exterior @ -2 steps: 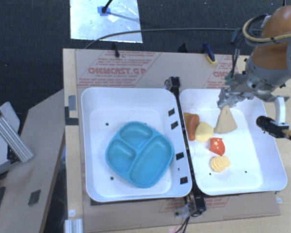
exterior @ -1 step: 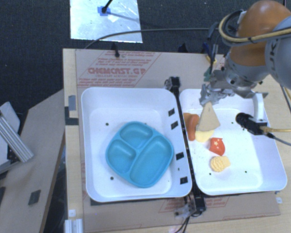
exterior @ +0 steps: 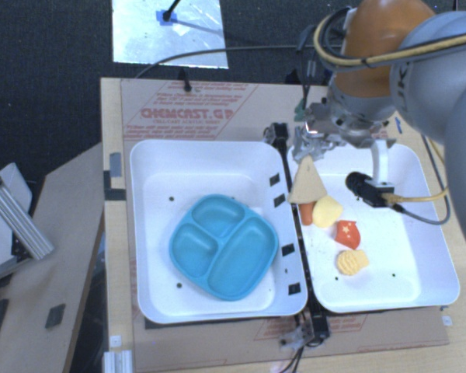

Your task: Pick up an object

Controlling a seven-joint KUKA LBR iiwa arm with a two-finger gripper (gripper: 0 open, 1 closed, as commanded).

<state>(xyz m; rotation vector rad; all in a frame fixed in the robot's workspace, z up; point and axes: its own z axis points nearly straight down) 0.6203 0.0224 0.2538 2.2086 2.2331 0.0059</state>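
The two-finger gripper hovered above a tan wedge-shaped plastic toy at the right-hand white bin's left edge; how it stood could not be told. The wedge appeared light, rigid and smooth, best pinched across its flat faces.

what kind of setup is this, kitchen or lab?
Looks like a robotics lab bench, not a kitchen: two white bins on a board, toy food in the right one, a blue divided plate in the left, cables trailing from the arm.
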